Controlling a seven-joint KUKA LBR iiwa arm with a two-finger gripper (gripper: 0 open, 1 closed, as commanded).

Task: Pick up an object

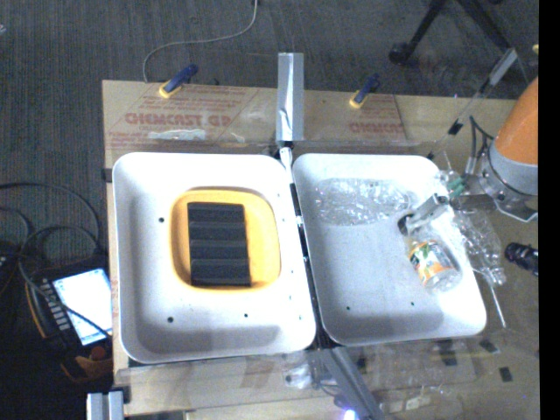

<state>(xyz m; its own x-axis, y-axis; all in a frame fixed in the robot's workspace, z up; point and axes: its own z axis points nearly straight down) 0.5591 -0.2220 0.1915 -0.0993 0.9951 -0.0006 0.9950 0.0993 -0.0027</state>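
Plastics on wood
Glossy white plastic bins [376, 322], clear crinkled plastic bottle [433, 261], matt wooden table [210, 116].

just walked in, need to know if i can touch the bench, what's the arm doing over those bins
The arm is reaching in from the right, its hand low over the right bin, beside a small clear bottle with an orange label and a crumpled clear plastic piece. Nothing is visibly gripped. The left bin holds a yellow tray with a black ridged block on it, away from the hand.
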